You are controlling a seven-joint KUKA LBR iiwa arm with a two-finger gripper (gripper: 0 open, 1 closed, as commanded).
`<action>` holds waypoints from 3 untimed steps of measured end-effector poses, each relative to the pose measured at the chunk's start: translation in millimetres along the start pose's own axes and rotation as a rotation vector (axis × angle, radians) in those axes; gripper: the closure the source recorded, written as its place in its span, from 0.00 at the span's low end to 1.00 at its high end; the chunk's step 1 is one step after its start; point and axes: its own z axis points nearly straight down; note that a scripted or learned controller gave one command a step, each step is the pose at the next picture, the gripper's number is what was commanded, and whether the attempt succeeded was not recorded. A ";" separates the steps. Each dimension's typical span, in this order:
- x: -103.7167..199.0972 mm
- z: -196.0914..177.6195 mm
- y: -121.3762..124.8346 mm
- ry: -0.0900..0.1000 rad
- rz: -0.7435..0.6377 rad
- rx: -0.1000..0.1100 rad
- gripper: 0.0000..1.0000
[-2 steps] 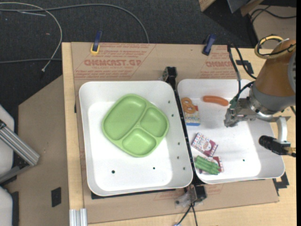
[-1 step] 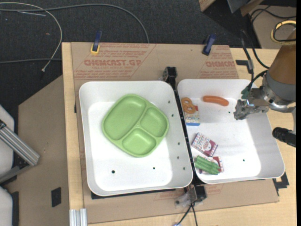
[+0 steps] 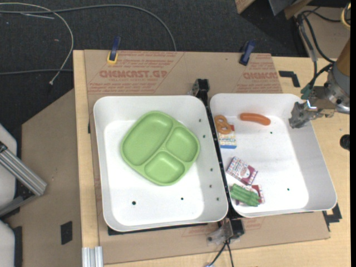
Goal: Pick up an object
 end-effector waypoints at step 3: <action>146.3 16.5 -29.2 0.006 -0.005 0.012 1.00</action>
